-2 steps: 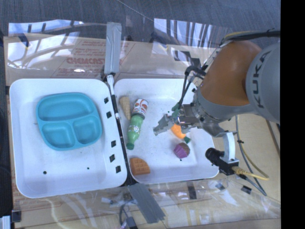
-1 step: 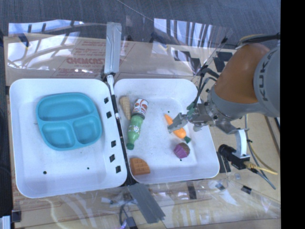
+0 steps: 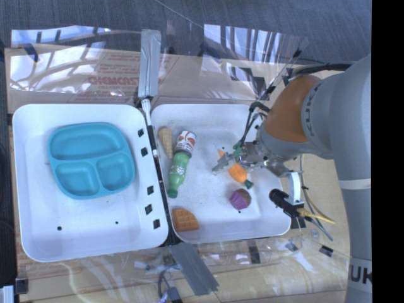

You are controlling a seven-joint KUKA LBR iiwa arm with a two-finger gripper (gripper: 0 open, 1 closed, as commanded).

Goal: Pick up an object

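Observation:
My gripper (image 3: 228, 163) hangs low over the middle of the right bin (image 3: 208, 115), reaching in from the right. Right beside it, just below and to the right, lies an orange carrot (image 3: 238, 173) with a green tip; the gripper's body partly hides it, and I cannot tell whether they touch. A purple, berry-like toy (image 3: 240, 199) sits a little further toward the front. To the left lie a green bottle (image 3: 179, 165) with a red-and-white label, a tan cone (image 3: 165, 141) and a waffle piece (image 3: 185, 219).
The left bin (image 3: 38, 232) holds a blue divided plate (image 3: 91, 160). A raised divider (image 3: 151, 169) separates the two bins. Clear plastic sheeting and cardboard lie behind the bins. Cables and the arm's body crowd the right bin's right edge.

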